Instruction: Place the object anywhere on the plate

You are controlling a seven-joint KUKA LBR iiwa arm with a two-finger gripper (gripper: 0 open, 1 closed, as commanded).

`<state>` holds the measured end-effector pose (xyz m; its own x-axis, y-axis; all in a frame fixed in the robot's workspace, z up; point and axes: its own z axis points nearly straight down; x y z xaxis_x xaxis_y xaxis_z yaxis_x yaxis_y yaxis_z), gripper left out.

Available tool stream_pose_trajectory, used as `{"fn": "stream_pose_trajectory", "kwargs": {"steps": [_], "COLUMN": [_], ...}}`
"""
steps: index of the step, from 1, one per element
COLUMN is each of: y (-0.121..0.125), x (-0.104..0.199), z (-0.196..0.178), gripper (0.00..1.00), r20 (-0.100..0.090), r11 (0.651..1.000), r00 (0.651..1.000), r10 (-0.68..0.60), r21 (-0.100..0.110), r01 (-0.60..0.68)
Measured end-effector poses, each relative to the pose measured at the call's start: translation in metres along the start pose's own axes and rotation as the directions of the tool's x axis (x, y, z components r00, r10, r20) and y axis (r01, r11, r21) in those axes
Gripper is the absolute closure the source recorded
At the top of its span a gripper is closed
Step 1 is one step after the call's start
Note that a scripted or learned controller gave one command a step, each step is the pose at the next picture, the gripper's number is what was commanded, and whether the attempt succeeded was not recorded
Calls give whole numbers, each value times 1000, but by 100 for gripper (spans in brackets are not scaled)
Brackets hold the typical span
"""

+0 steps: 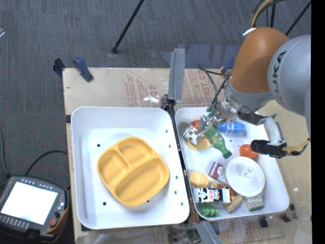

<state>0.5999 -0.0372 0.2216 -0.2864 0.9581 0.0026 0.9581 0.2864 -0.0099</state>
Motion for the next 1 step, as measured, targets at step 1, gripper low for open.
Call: {"fn": "stream_pose_trajectory", "kwargs": {"steps": [1], "y": [-39], "x": [79], "z": [40], "gripper": [100], "r20": [-1], "r11": [996], "r00": [996], "r10": [-90], "r21": [3], "r01": [90]}}
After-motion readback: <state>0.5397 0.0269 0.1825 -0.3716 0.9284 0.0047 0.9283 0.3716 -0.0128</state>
